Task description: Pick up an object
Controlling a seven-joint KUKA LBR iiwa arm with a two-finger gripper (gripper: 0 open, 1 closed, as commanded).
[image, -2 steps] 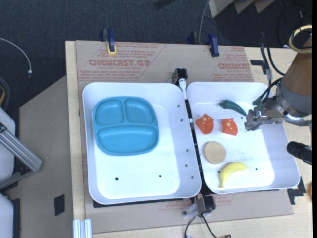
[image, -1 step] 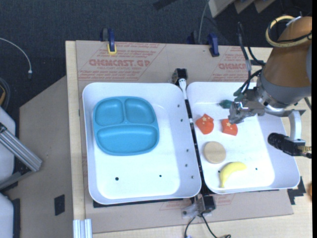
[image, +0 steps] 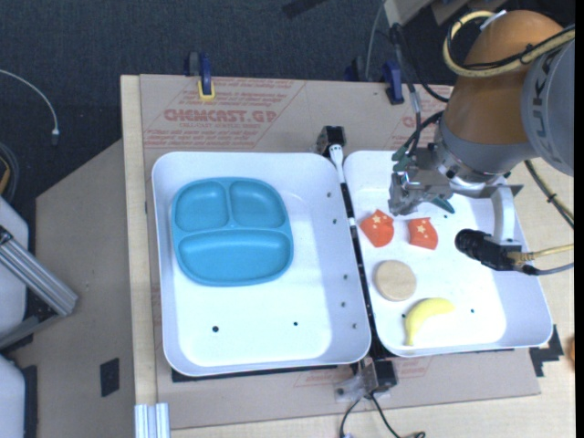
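The gripper [image: 407, 199] is hovering just above two red toy fruits [image: 377, 228] in the right bin [image: 520, 322], its opening impossible to tell.

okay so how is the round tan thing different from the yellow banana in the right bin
The tan disc is round and flat; the banana is long and curved. The disc is pale beige, the banana bright yellow. The disc lies nearer the two red pieces, the banana nearer the bin's front rim. Both lie loose in the right bin, away from the gripper.
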